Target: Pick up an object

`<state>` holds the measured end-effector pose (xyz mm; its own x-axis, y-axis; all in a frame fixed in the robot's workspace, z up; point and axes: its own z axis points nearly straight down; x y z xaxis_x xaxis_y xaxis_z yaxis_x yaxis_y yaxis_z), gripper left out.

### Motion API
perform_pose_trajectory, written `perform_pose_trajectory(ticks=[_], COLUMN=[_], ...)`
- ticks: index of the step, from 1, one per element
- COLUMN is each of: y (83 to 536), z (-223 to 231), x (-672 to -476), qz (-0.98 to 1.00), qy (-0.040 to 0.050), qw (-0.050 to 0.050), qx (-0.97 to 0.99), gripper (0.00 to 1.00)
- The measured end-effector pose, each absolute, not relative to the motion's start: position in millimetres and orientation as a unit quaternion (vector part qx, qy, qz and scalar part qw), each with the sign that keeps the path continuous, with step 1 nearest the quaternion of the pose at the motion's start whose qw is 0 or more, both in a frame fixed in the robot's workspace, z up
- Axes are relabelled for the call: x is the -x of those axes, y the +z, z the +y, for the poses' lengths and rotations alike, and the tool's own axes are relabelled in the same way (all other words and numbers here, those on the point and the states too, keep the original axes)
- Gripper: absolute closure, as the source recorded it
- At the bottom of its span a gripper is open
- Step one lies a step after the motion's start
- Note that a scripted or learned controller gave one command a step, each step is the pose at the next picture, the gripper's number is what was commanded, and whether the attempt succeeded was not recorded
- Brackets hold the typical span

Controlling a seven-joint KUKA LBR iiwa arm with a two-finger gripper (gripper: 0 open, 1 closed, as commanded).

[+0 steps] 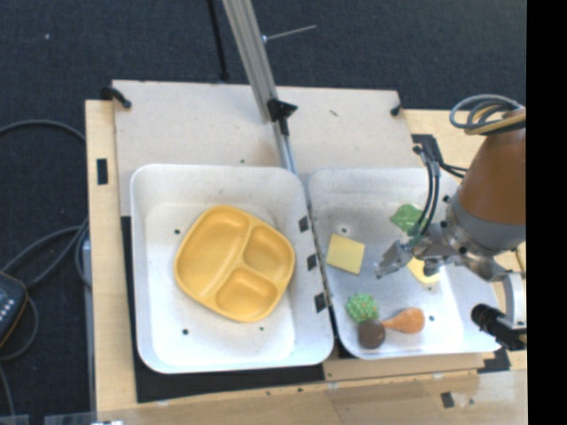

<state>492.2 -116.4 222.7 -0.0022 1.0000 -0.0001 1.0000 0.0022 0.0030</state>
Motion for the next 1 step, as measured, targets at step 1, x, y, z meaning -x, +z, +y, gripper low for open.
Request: perform_pose_trajectory(ticks=[1], y=[222.7], z=[-116.5], x=[-492.2], qz=[0.707], qy=[0.0012], qw=[0.001], qx=[-0.707], gripper=[0.00])
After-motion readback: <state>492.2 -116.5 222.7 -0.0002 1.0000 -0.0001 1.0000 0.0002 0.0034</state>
